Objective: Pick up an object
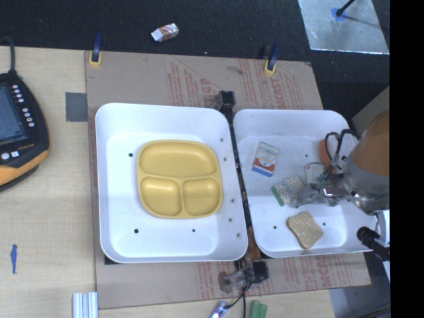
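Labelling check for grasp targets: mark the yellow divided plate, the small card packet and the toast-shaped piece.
yellow divided plate (179, 177), camera view, on the ridge where its three compartments meet.
small card packet (265, 159), camera view, middle of its printed face.
toast-shaped piece (305, 229), camera view, centre of its tan top.

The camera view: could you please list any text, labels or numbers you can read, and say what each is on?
None can be read.
Cardboard sheet: red printed lettering, too faint and blurred.
Small carton in the right bin: coloured label, too small.
Handheld control pad: screen and buttons, illegible.
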Available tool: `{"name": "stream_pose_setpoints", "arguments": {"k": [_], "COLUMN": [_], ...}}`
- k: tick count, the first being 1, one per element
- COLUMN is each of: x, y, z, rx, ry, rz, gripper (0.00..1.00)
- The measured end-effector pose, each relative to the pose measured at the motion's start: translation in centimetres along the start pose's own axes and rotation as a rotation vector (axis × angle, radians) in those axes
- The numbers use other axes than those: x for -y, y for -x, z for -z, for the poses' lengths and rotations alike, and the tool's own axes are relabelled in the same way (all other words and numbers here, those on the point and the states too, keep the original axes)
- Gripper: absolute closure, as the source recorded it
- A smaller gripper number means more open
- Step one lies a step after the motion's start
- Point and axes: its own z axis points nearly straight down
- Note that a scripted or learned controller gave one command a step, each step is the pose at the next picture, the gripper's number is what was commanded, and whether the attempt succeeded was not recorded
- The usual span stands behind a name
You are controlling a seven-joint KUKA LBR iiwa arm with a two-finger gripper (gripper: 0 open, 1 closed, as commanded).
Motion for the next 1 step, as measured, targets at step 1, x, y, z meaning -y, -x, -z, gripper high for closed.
{"name": "stream_pose_setpoints", "arguments": {"k": [1], "x": [-6.45], "y": [2.75], "z": [0.05], "rx": [-0.001], "ry": [0.001], "rz": [0.001], "gripper": [0.0]}}
